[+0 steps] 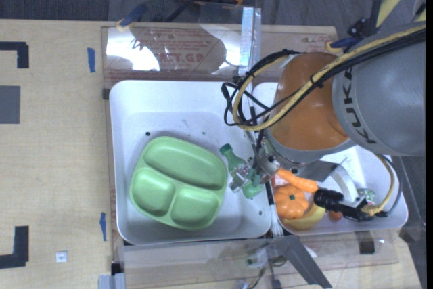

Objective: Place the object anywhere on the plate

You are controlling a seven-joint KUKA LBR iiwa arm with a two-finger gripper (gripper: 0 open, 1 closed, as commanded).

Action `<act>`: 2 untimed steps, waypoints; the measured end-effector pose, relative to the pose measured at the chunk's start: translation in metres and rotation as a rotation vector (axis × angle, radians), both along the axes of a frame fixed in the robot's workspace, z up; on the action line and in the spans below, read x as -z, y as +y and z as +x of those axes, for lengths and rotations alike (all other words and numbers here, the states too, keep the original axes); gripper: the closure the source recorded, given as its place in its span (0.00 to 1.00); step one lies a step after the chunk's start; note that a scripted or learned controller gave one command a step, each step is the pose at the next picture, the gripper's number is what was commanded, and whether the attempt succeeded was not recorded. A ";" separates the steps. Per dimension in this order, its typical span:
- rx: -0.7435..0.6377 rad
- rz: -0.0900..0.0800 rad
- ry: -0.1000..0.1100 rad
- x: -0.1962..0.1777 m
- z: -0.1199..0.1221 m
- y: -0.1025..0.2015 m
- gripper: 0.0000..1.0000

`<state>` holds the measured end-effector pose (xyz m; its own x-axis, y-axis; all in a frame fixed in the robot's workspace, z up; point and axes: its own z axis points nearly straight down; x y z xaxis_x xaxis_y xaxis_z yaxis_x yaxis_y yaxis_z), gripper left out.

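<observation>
— Over the right bin [399, 216], entry one: the grey arm [385, 98] reaches in and covers most of that side, with the orange band [304, 112] low above the wrist. The left bin [128, 105] holds the green plate [179, 179], which has three compartments and nothing on it.

— Noted. And the object?

— My reading is the green bottle-shaped piece [232, 158] (small, tilted, neck pointing up-left). It shows at the right side of the left bin, just beside the plate's rim and not on it. I can't say whether it is lying on the floor or lifted. The gripper [249, 177] is right at its lower end, touching or nearly so.

— Clamped on it?

— Cannot tell from where we stand. Cables and wrist hardware crowd that spot, so whether the gripper is open or closed on the piece goes down as unknown. Under the arm in the right bin, a carrot [298, 181] and a small orange pumpkin [294, 205] lie close together, and neither looks involved.

— Step, then?

— I'd log it as the grasp-or-carry stage: the object is at the gripper and placement is not yet done. The next move calls for a short shift leftwards to bring the piece over any compartment. Then a low release, so it doesn't roll off the rim. If the hold isn't secure, the gripper must first close again on the body.
</observation>
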<state>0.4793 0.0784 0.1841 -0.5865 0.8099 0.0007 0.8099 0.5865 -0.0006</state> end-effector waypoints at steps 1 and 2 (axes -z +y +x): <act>-0.359 0.000 -0.004 -0.010 0.000 0.047 1.00; -0.553 0.000 -0.005 -0.042 0.004 0.071 1.00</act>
